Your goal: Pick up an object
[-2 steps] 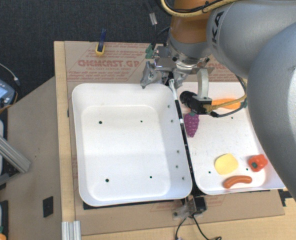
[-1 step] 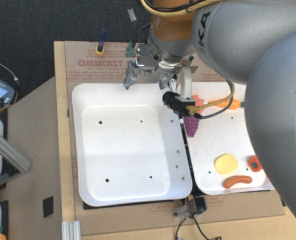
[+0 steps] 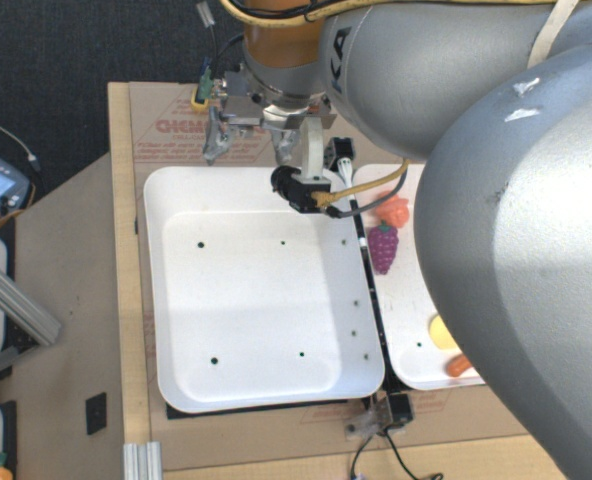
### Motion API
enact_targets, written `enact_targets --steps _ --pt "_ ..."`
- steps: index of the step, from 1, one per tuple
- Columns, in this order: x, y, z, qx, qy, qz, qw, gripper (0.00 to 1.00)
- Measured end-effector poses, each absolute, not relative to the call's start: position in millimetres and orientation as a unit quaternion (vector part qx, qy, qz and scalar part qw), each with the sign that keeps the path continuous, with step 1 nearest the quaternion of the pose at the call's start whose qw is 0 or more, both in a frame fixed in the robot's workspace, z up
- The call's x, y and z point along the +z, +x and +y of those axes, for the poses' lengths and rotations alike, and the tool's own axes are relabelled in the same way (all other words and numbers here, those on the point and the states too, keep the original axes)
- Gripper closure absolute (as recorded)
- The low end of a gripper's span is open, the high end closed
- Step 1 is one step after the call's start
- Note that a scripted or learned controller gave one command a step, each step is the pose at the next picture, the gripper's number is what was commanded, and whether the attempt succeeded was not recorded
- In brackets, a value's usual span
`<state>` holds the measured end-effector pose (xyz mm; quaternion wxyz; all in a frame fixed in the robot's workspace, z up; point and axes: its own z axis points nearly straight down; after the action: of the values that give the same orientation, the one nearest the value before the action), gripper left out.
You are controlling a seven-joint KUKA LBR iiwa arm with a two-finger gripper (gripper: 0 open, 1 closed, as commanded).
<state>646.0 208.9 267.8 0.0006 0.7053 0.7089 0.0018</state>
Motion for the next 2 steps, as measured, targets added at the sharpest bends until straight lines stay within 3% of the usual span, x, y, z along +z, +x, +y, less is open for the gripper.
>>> enact_targets --steps 1,2 --pt "208.8 665.2 225.4 -0.0029 0.706 0.708 -0.002 0.0" --pt "224.9 666.6 225.3 0.0007 0.706 0.708 0.001 1.0"
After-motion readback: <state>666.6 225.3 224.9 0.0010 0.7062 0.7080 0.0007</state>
